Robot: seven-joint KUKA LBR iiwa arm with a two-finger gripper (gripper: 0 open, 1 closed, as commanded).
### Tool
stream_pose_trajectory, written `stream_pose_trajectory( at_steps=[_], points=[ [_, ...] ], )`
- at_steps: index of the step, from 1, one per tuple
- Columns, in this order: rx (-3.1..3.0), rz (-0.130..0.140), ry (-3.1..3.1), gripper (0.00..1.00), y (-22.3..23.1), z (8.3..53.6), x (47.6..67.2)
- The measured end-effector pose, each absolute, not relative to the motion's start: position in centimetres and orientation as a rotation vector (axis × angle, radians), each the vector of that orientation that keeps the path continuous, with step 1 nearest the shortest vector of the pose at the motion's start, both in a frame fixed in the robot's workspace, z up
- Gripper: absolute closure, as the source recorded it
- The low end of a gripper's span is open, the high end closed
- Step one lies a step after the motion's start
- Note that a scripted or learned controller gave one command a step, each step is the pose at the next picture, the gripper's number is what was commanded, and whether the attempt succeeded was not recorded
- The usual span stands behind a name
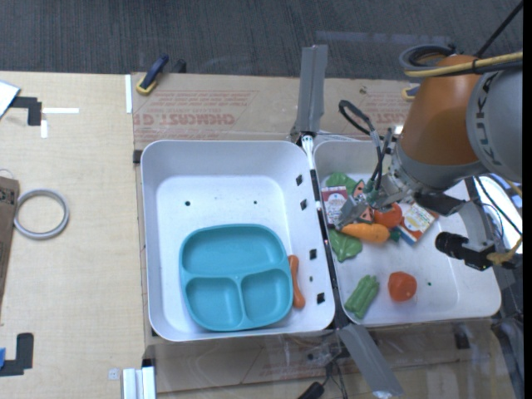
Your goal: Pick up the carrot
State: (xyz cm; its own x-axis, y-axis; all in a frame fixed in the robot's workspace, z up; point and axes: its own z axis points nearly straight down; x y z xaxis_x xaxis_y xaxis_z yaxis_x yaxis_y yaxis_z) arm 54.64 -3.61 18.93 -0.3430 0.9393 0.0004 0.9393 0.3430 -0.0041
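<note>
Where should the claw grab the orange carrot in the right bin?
Probably around the middle of the carrot, coming straight down from above. It lies flat and roughly crosswise in the right bin, so closing across its narrow width suits it; leaves crowd its left end.

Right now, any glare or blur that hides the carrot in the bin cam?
Camera view: the carrot is sharp and evenly lit in the right bin; mild brightness at that bin's far right wall; the gripper sits just above the carrot, tangled with cables, its tips hard to resolve.
</note>
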Motion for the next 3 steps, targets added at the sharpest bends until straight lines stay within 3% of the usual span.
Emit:
stream_pose_trajectory(
  at_steps=[3],
  points=[
    [-1.799,0.005,-2.572,0.0,-3.61,18.93,54.64]
  ],
)
